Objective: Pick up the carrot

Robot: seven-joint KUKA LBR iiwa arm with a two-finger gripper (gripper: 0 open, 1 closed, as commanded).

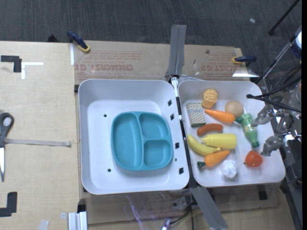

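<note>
Two orange carrots lie in the right bin (276, 175). One carrot (219, 115) sits in the upper middle, pointing left, below the corn cob (209, 98). The other carrot (216, 158) lies near the front, its green top toward the left. At the bin's right rim is my gripper (265, 131), open, its two metal fingers spread apart with nothing between them. It is to the right of both carrots, next to a green bottle (249, 130) and above a red tomato (253, 159).
The right bin also holds a banana (199, 145), a yellow bottle (221, 140), a sausage (209, 128), a checked sponge-like block (195, 114), a beige ball (234, 108) and a white lump (229, 169). A teal divided plate (142, 140) lies in the left bin (91, 128). Scissors (4, 128) rest on the bench at far left.
</note>
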